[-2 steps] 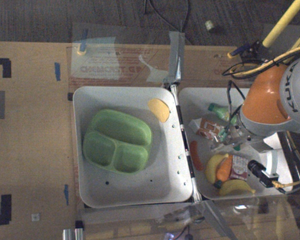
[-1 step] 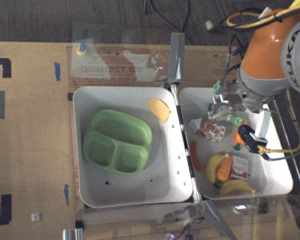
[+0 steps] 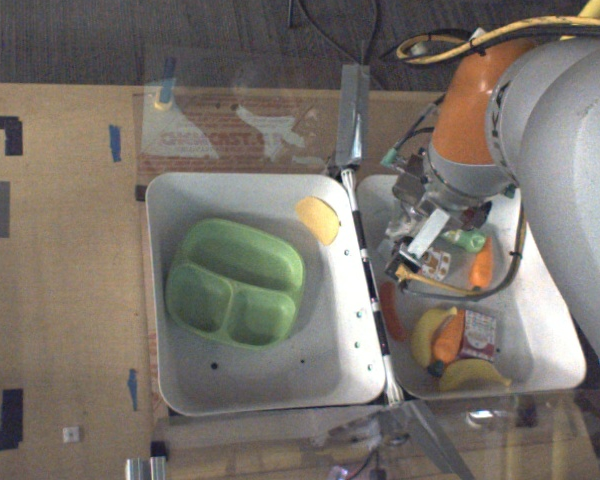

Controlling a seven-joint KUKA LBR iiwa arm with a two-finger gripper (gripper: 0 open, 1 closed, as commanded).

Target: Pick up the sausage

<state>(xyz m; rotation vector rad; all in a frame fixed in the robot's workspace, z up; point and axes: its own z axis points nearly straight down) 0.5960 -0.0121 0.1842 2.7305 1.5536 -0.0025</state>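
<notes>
Camera view from above shows a tan surface [image 3: 70,298] carrying two shallow white bins side by side. Left bin [image 3: 180,368] holds a green divided plate [image 3: 237,283] near its centre and a yellow chip-shaped piece [image 3: 319,219] toward 1 o'clock. Right bin [image 3: 550,353] holds a cluster of toy food: a banana [image 3: 427,334] and an orange carrot [image 3: 447,336] toward 6 o'clock, a small red-and-white packet [image 3: 479,334] beside them, and another orange piece [image 3: 481,264] near the centre. The sausage [image 3: 391,312], a reddish-brown link, lies along the right bin's 9 o'clock wall, close to the divider between the bins.

The grey arm with its orange band [image 3: 477,108] reaches in from 3 o'clock. Its claw [image 3: 408,258] hangs over the right bin, just toward 1 o'clock of the sausage; whether it is open or closed cannot be told, and nothing is seen gripped in it.

This looks like the approach step. The next move probably calls for shifting toward 7 o'clock, lining up across the link, then descending close to the wall
</notes>
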